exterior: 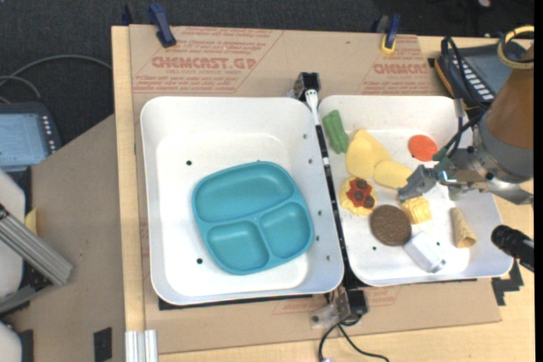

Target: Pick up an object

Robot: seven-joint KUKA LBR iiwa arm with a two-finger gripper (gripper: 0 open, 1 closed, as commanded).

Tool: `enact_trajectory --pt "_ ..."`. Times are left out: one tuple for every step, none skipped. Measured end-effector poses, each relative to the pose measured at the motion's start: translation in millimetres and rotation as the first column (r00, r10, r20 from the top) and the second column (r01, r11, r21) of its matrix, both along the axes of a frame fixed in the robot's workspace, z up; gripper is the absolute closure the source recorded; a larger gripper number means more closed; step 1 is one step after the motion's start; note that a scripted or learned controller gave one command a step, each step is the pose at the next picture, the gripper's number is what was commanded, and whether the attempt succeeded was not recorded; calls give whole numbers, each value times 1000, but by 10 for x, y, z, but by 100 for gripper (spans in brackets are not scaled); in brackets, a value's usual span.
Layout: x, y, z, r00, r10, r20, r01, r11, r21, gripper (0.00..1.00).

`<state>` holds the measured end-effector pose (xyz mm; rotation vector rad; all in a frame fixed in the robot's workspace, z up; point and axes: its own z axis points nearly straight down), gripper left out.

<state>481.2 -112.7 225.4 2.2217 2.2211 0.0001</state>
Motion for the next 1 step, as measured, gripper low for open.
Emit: enact_trajectory --pt "230 172 -1272 1000 2 -3 -2 1000 3 0"
